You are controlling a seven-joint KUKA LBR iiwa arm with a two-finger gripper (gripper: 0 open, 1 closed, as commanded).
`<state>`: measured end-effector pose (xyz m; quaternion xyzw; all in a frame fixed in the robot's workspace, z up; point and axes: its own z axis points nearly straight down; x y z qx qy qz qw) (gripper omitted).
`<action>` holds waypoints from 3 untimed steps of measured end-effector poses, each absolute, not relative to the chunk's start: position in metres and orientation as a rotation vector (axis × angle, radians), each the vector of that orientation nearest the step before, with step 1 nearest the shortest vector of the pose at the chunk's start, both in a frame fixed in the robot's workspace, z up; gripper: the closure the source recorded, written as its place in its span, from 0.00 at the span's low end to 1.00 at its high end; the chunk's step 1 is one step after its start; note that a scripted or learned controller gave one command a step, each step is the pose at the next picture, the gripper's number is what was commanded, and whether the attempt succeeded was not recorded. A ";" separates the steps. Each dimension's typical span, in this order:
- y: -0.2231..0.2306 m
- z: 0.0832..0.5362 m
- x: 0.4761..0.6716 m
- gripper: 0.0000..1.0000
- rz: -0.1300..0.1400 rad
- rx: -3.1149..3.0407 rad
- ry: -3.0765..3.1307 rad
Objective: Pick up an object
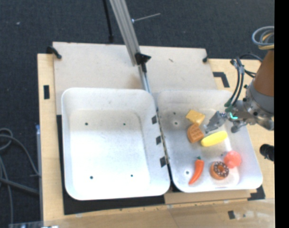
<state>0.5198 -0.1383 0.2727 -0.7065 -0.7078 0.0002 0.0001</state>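
The right bin [175,106] holds several toy foods. A yellow block [195,116] lies above a brown waffle-like piece [195,134], with a yellow oblong piece [214,138] just to their right. Lower down are a red-orange pepper [196,171], a chocolate doughnut [220,170] and a pink-red round piece [233,159]. My gripper [226,124] hovers over the bin's upper right part, just above the yellow oblong piece. Its fingers stand apart, open, one grey finger [214,121] pointing down-left, with nothing between them.
The left bin [106,141] lies beside the right one, sharing a middle rim. A slanted metal pole [127,27] rises from behind the bins. Cables hang along the arm at the right edge of the bench.
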 end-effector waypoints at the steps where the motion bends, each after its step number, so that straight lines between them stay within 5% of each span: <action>1: -0.139 0.275 0.520 0.00 -0.003 -2.224 -2.223; 3: -0.154 0.186 0.515 0.00 0.004 -2.222 -2.220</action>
